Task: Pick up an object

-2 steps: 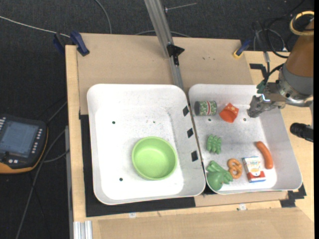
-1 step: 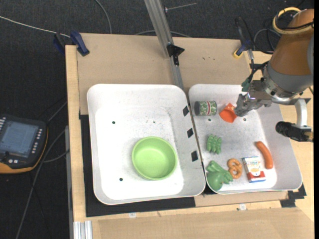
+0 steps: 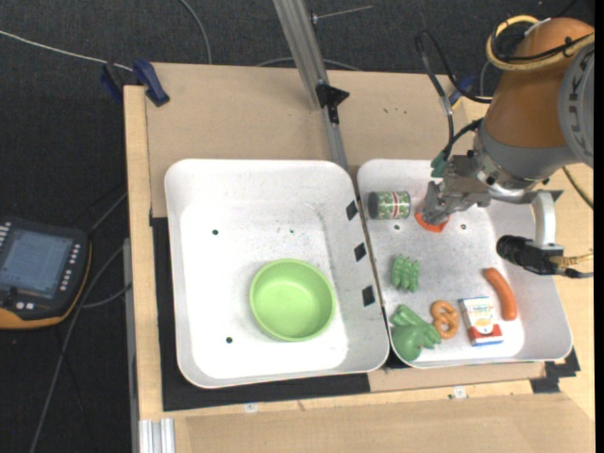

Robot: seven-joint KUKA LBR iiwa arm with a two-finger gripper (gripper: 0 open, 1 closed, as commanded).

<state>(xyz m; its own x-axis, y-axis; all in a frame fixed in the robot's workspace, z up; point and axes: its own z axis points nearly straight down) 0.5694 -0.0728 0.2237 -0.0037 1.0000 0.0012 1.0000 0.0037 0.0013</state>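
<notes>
My gripper (image 3: 440,208) hangs low over the back of the right bin (image 3: 557,338). Directly under its tip lies a small red-orange object (image 3: 431,223), partly hidden by the gripper. A green can (image 3: 389,204) lies on its side just to the left. Nearer the front are a small green toy (image 3: 405,271), a green leafy piece (image 3: 413,330), a pretzel (image 3: 444,317), a red and white carton (image 3: 481,321) and an orange sausage-shaped piece (image 3: 500,293).
The left bin (image 3: 189,253) holds a green bowl (image 3: 292,298). A metal post (image 3: 307,45) slants up from between the two bins. Black clips (image 3: 360,251) sit along the divide. A black fitting (image 3: 524,251) on the arm juts over the right bin.
</notes>
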